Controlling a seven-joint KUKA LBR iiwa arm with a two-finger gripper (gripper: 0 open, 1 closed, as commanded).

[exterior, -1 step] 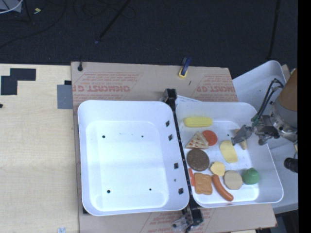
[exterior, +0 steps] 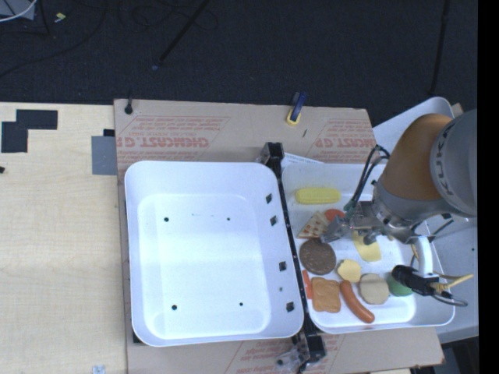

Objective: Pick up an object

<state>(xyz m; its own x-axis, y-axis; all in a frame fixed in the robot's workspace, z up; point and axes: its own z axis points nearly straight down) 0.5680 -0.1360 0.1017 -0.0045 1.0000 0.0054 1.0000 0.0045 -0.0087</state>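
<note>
Nearest me, the sausage [exterior: 357, 301] looks light, stiff and slick, best pinched mid-length, while my claw [exterior: 340, 226] hovers over the cracker [exterior: 313, 225], grip state unreadable.

The bench [exterior: 54, 232] is pale wood. A brown cardboard sheet [exterior: 203, 135] lies flat on it, printed with red lettering. On the cardboard sit two shallow white bins side by side: the left bin [exterior: 136, 248] and the right bin [exterior: 390, 316].
</note>
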